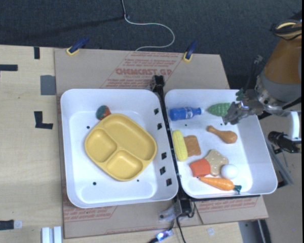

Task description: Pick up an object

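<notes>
Gripper [232, 114] poised by the chicken drumstick [222, 133], finger spacing cannot be told.
Drop straight onto the drumstick's narrow shank, clear of green leaf [219, 108] just above it, then close.

I count two white bins: the left bin [71, 151] has one yellow divided tray [120, 146] and one small red-green item [102, 112]; the right bin [258, 151] has eight toy foods, one of each: bottle [184, 113], green piece [219, 108], drumstick [222, 134], corn [179, 145], toast [192, 145], cracker [216, 159], egg [229, 171], carrot [218, 183]
</notes>
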Available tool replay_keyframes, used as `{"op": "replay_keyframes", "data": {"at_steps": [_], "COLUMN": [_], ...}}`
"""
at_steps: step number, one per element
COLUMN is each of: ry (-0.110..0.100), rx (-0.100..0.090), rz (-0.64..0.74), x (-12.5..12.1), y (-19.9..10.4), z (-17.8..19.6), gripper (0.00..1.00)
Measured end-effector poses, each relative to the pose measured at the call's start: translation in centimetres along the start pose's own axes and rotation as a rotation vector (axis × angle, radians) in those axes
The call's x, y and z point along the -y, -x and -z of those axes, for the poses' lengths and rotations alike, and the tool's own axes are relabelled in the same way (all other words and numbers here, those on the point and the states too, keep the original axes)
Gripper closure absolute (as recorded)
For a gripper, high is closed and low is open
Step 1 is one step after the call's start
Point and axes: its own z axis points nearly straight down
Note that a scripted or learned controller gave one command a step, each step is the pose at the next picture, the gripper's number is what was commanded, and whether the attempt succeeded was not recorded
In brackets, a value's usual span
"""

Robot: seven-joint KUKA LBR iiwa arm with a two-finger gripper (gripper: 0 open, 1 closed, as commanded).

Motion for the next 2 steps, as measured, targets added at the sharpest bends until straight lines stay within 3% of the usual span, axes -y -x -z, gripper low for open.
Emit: {"op": "replay_keyframes", "data": {"at_steps": [2], "ry": [-0.004], "rx": [-0.003], "rz": [0.006], "x": [-4.5], "y": [-11.0], "z": [1.0], "gripper": [1.0]}}
